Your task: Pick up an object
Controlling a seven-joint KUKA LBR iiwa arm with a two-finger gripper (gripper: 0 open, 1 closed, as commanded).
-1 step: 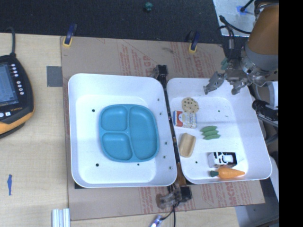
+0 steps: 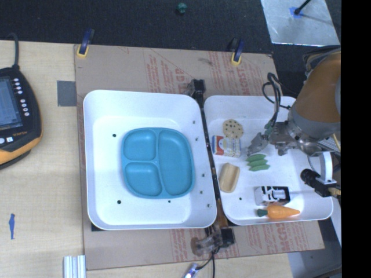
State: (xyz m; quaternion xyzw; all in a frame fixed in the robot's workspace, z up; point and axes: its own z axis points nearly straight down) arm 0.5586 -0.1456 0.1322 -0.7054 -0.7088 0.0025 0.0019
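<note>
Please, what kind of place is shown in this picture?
Probably a robot laboratory bench for grasping trials. Two white bins sit on clamped cardboard, toy food such as a carrot lies under the arm's pincer, and a control pendant rests nearby.

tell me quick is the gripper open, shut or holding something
gripper: open, fingers spread, holding nothing, tips just above the green pea pod in the right bin.

Arm (image 2: 319,91) cut off at right edge.
</note>
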